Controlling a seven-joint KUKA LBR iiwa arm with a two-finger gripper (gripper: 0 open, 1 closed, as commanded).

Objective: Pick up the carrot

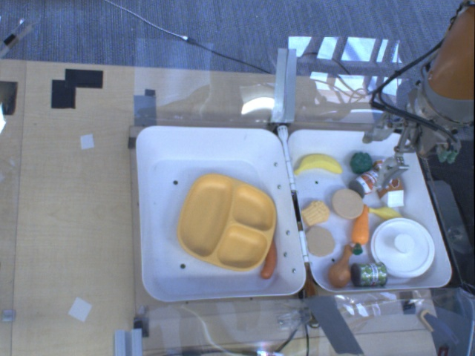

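The carrot (361,226) is orange with a green tip at its near end. It lies in the right bin (438,277), between a tan disc (346,203) and a white bowl (402,247). My gripper (395,167) hangs over the back right part of that bin, above a red and white can (370,182) and a small white box (394,197). It is behind the carrot and a little to its right, not touching it. Nothing shows in its grasp.
The right bin also holds a banana (318,163), a green broccoli (361,162), a cracker (315,213), a second tan disc (320,240), a brown pear (340,271) and a dark jar (369,274). The left bin (159,273) holds a yellow divided plate (226,221) and a red-orange sausage (269,261).
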